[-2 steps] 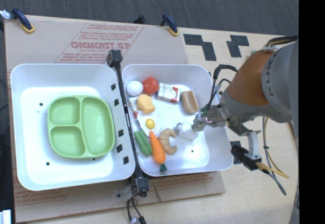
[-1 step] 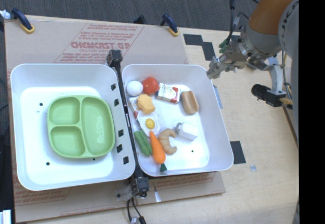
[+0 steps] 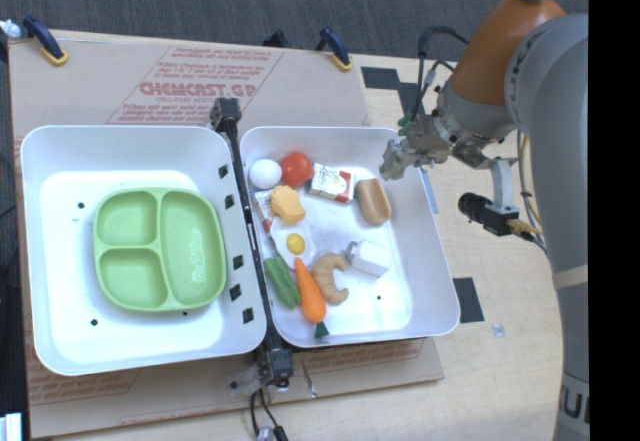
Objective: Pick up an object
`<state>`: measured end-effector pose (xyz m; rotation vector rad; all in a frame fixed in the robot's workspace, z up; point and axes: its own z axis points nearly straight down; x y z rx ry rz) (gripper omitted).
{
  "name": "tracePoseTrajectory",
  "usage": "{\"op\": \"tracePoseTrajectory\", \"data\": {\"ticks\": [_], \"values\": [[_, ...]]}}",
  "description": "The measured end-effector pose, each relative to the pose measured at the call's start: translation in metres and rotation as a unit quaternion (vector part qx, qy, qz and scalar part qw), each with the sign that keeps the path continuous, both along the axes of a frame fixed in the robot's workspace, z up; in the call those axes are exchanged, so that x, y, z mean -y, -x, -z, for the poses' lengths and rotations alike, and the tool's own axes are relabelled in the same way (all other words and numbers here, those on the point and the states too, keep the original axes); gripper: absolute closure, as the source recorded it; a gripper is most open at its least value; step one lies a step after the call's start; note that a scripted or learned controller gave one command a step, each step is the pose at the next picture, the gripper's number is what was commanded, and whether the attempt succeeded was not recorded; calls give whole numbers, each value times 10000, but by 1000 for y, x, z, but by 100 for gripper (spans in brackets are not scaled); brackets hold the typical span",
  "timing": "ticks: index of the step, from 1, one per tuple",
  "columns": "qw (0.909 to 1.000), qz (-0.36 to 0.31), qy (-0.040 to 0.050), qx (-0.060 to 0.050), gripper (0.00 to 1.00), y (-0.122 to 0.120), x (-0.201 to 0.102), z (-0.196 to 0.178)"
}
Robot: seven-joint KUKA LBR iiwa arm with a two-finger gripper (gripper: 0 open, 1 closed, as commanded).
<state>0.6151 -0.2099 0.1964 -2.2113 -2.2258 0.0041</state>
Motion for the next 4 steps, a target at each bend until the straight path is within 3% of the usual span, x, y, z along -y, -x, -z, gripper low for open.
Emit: {"op": "tracePoseTrajectory", "data": {"ticks": [1,2,3,4], "values": [[10000,4,4,5,100,105,1,3],[10000,9,5,21,100,43,1,-27],[10000,2,3,6,100,96,1,17],[10000,7,6,26,100,41,1,-18]]}}
